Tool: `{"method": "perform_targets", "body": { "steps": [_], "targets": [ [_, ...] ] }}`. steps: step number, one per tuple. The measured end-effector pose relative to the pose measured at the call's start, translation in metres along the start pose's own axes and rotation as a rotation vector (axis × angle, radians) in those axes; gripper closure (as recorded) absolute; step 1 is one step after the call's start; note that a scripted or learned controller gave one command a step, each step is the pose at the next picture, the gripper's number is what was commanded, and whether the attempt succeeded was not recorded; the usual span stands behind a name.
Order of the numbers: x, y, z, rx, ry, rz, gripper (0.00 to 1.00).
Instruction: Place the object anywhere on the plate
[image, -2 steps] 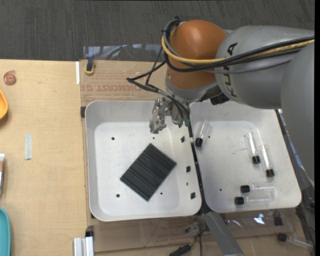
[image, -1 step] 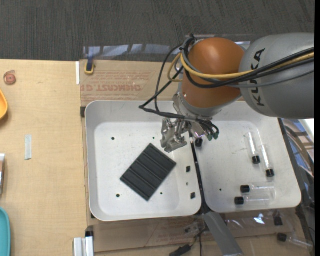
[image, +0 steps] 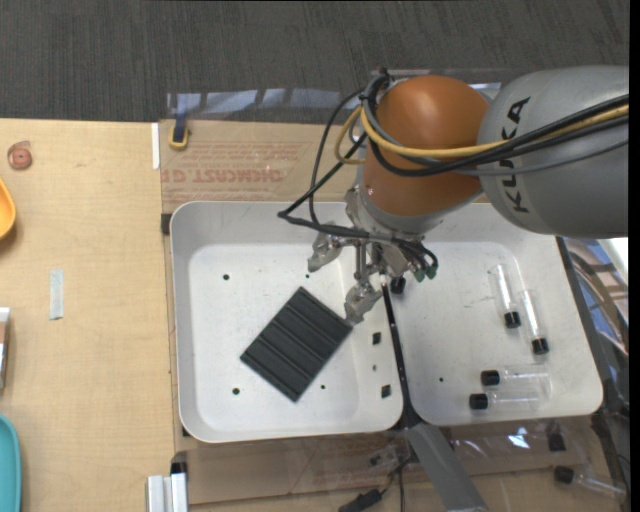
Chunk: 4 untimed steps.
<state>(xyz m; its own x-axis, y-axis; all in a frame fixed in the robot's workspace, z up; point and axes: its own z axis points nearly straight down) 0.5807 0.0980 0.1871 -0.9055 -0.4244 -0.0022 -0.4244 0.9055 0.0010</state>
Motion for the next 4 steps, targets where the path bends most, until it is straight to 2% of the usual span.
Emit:
{"method": "perform_targets", "body": {
  "steps": [1,2,3,4],
  "targets": [
    [-0.033,0.019,-0.062,0.000,-0.003,-0.466,0.00],
    [-0.075,0.024,-0.010,-0.001,-0.002,-0.225,0.00],
    [-0.118,0.065,-0.007,0.001,-0.003,0.245,0.00],
    [-0.119,0.063,-0.017,0.000,-0.008,0.250,1.00]
  ]
}}
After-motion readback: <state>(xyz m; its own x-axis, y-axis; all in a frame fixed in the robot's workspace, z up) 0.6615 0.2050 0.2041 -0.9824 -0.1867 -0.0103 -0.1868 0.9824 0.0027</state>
